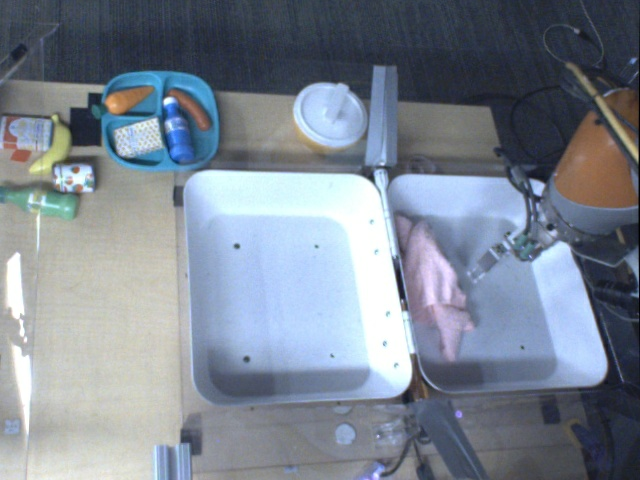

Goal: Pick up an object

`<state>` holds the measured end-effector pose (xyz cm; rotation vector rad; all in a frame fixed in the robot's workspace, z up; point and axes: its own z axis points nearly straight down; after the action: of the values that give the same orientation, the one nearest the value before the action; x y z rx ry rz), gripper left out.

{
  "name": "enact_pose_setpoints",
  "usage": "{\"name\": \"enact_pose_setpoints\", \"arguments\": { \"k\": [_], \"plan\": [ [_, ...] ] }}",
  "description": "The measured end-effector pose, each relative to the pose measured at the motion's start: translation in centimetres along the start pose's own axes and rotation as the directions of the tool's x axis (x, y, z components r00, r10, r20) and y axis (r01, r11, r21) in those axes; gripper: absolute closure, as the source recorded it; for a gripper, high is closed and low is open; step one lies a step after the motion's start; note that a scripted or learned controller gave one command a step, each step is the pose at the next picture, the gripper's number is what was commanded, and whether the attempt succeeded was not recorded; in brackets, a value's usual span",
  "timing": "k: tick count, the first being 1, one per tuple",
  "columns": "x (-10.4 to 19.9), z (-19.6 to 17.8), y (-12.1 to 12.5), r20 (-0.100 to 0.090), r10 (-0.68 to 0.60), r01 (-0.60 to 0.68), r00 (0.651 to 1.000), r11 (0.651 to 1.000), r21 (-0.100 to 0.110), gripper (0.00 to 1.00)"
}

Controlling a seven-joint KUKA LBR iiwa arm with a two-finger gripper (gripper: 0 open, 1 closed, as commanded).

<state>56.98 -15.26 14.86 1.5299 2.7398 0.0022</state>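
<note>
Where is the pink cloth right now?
The pink cloth lies crumpled in the right bin, against its left wall beside the divider, with the claw just to its right.

- The arm [590,173] reaches from the right over the right bin [560,368]; its tool [480,266] hangs low, just right of a crumpled pink cloth [432,283].
- The cloth lies along that bin's left wall.
- The left bin [290,288] sits beside it.
- A blue divided tray [160,120] and a lidded cup [330,116] rest on the surface [90,318] behind.
</note>
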Motion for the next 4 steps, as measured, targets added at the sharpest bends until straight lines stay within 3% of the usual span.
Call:
{"name": "enact_pose_setpoints", "arguments": {
  "k": [1, 2, 3, 4],
  "plan": [
    [5.4, 5.6, 2.9, 0.011, -0.183, 0.183, 0.983, 0.983, -0.009, 0.0],
    [2.1, 5.8, 6.5, 0.005, 0.112, -0.112, 0.994, 0.994, -0.009, 0.0],
    [-0.3, 5.9, 11.3, -0.007, 0.067, -0.067, 0.998, 0.998, 0.013, 0.0],
    [-0.4, 4.7, 11.7, 0.006, 0.06, -0.06, 0.998, 0.998, 0.0, 1.0]
  ]
}}
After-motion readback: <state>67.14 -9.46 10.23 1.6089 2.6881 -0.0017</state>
